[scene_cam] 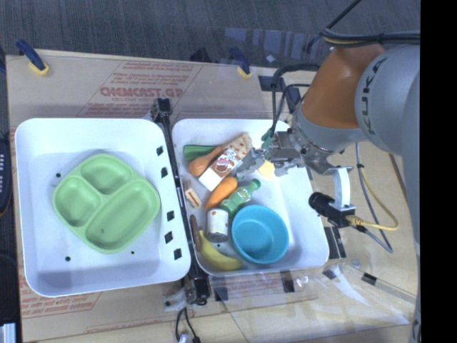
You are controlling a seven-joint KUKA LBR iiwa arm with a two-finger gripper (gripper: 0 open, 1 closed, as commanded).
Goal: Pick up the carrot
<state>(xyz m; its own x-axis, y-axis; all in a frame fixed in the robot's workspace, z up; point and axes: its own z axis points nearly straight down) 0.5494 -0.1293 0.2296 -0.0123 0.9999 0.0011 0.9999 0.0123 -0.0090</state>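
An orange carrot (221, 191) lies tilted in the middle of the right bin (300, 191), among other items. My gripper (251, 164) hangs just up and right of the carrot's upper end, over a white snack packet (227, 161). The carrot is not between the fingers.
The right bin also holds a blue bowl (260, 234), a banana (214, 256), a small can (217, 224), a green bottle (241, 194) and a green-stemmed orange vegetable (201, 160). A green divided plate (107, 201) sits in the left bin (43, 263).
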